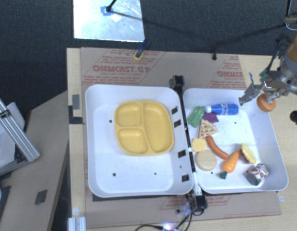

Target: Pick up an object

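My gripper (261,99) hangs over the far right corner of the right bin (278,148), below the orange-banded wrist. A small round orange object (266,104) sits right under it, over the bin's rim; whether it is gripped is unclear. Inside the right bin lie a blue bottle (224,109), a green piece (196,114), a pizza slice (207,128), a sausage (216,147), a round beige disc (206,160), a carrot (230,162), a yellow piece (248,153) and a red-and-grey object (256,172).
The left bin (97,143) holds a yellow divided plate (142,127). A black divider (184,129) runs between the bins. A shiny metal sheet (107,13) lies on the dark floor beyond the bench.
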`<state>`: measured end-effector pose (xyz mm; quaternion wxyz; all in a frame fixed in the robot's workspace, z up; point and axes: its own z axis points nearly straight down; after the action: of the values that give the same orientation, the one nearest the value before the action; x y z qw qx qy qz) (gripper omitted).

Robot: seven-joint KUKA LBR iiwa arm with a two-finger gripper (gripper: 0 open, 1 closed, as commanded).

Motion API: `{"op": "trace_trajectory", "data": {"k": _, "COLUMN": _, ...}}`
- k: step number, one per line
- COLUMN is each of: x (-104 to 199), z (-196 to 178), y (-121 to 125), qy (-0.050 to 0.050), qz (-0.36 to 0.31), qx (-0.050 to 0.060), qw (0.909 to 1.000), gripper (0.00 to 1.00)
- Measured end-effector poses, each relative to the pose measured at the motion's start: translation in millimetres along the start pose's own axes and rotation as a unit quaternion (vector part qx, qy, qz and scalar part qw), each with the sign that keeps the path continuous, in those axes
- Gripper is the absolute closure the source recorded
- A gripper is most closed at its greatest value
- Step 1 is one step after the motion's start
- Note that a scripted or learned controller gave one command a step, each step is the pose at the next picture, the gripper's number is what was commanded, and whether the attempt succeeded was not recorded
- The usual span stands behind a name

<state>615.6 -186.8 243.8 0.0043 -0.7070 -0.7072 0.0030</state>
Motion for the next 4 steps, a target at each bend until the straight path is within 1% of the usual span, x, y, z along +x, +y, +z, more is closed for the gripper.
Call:
{"op": "trace_trajectory", "data": {"k": 1, "x": 1, "z": -8, "y": 2, "qy": -0.001, "qz": -0.001, "qx": -0.006, "qw": 1.0000, "gripper": 0.00}}
{"op": "trace_trajectory", "data": {"k": 2, "x": 3, "z": 36, "y": 10, "qy": -0.001, "qz": -0.003, "qx": -0.005, "qw": 1.0000, "gripper": 0.00}}
{"op": "trace_trajectory", "data": {"k": 3, "x": 1, "z": 85, "y": 0, "qy": -0.001, "qz": -0.001, "qx": -0.004, "qw": 1.0000, "gripper": 0.00}}
{"op": "trace_trajectory", "data": {"k": 4, "x": -6, "z": 144, "y": 3, "qy": -0.001, "qz": -0.001, "qx": -0.004, "qw": 1.0000, "gripper": 0.00}}
